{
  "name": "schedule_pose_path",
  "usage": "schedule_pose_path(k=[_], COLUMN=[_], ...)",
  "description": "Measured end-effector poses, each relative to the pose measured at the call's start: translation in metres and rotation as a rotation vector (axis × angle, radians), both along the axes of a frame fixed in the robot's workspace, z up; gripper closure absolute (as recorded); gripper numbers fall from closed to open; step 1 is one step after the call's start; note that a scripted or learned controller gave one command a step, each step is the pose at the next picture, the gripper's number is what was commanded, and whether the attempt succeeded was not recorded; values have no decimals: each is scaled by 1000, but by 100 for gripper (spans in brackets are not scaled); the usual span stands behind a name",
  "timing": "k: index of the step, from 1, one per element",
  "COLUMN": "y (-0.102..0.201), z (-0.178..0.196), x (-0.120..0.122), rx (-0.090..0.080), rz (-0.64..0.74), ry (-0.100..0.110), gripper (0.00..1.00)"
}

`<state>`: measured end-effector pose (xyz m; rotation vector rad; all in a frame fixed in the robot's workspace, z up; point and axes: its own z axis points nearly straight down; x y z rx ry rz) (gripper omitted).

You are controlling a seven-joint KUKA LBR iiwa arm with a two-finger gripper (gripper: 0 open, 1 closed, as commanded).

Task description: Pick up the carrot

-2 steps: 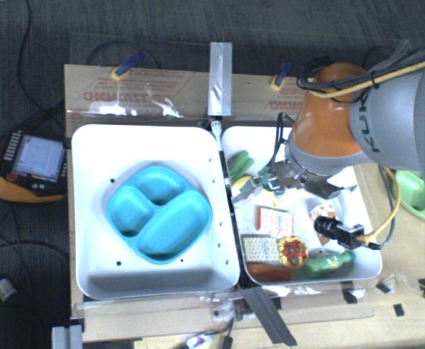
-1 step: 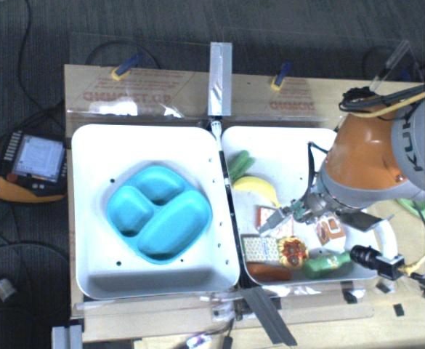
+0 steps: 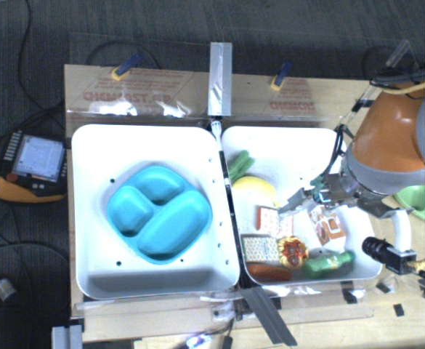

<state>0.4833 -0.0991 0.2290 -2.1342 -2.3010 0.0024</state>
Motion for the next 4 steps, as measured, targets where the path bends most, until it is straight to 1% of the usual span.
schedule_pose_path(k=[1,2,3,4], y=[-4,28,-11,11], z=[69,-46,37,27], x=[71,99,0,86], rx=[-4,1,-3,-2], rz=[-88,289,107,-42], ry=[-1,-1,0,0], gripper=[0,0,0,0])
